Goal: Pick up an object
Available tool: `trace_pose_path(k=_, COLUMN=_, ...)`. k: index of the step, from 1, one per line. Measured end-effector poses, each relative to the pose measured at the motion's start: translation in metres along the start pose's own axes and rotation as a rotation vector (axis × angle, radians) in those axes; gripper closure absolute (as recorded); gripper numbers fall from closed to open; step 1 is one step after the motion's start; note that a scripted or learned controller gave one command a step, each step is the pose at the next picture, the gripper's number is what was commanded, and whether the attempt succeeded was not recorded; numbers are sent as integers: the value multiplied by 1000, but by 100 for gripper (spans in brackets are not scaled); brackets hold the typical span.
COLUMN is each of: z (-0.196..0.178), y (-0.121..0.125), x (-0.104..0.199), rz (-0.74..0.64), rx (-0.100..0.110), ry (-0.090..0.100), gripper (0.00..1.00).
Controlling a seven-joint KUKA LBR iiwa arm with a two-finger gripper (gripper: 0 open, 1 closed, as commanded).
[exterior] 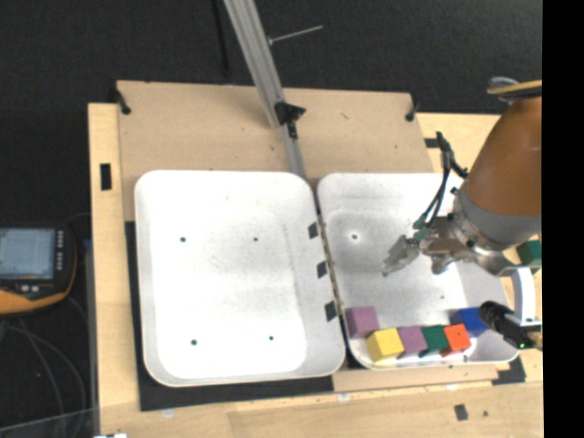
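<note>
Probably a robotics lab: a plywood bench (228,126), two white bins (228,272), cables on dark floor.

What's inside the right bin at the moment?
The right bin holds blocks along its near edge: purple, yellow, another purple, green, orange, blue. The arm covers its right side.

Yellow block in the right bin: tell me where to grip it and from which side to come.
Take the yellow block from above, fingers on its far and near faces. A purple block sits against its right side and another purple block lies close behind-left, so the near wall of the right bin may crowd the near finger.
</note>
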State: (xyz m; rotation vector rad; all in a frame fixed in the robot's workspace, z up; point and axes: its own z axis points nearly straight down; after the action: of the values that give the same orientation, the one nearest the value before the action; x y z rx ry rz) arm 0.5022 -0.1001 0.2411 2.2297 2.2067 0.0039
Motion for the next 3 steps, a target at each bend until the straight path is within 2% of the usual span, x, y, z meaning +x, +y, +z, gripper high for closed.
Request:
trace_pose_path(k=1, z=-11, y=1, x=-1, rz=3, rx=-6, ry=-3, gripper=100)
trace_pose_path(k=2, z=12, y=-1, x=-18, rz=-8, rx=7, ry=0, gripper=100)
trace_pose_path(k=3, z=144, y=-17, x=-35, rz=-8, rx=2, ry=1, gripper=100)
